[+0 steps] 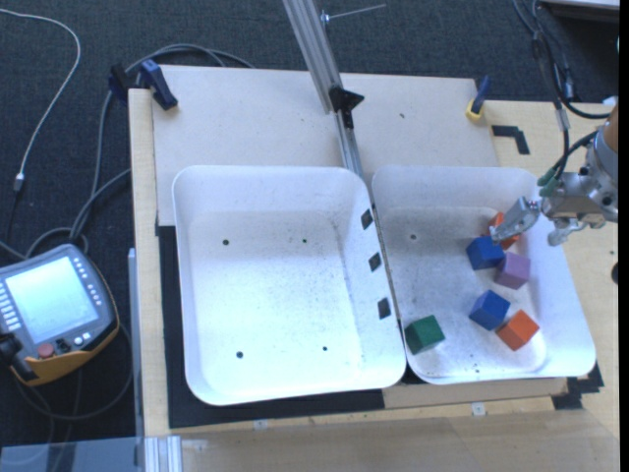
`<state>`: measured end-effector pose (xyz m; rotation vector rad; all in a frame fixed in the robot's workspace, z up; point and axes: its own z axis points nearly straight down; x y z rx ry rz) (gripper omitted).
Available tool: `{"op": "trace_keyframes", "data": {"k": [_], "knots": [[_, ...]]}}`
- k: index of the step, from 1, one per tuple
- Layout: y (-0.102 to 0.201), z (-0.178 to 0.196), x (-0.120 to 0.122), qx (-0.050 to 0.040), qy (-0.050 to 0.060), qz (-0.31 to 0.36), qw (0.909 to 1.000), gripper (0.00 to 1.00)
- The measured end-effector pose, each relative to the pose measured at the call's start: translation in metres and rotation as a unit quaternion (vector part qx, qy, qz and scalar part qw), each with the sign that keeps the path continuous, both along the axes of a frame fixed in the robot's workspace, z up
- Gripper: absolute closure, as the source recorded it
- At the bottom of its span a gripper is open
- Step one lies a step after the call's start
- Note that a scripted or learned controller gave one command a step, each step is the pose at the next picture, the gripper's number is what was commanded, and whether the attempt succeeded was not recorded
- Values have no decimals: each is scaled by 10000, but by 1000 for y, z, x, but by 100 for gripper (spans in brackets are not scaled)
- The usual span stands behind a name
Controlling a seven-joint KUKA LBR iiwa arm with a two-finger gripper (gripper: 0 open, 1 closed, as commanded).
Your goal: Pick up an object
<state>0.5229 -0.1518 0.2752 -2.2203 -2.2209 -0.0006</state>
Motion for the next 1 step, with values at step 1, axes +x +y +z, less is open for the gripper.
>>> {"op": "trace_keyframes", "data": {"k": [1], "knots": [[27,-141,2,14,45,3,10000,0]]}}
